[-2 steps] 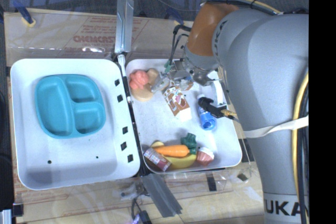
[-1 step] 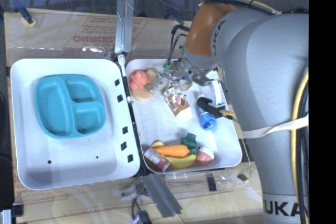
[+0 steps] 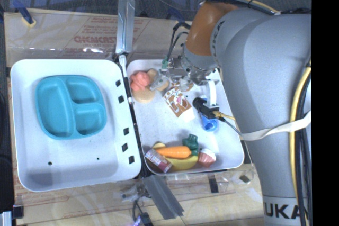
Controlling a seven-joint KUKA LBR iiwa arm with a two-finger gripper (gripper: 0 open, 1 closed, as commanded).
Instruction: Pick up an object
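My gripper [image 3: 170, 72] is low over the far part of the right bin [image 3: 159, 124], under the arm's orange band. It hangs just right of a pink ball-like toy [image 3: 140, 80] and a tan piece [image 3: 144, 95], and just above a patterned packet [image 3: 178, 102]. A beige item [image 3: 157, 81] lies right at the gripper's tip; whether it is held is not visible.
At the right bin's near edge lie a carrot [image 3: 172, 152], a banana [image 3: 184, 163], a green piece [image 3: 190, 141], a dark red can [image 3: 157, 161] and a red-white item [image 3: 207, 156]. A blue cup-like thing [image 3: 210, 125] sits by the right wall. The left bin [image 3: 32, 166] holds a teal divided plate [image 3: 71, 105].
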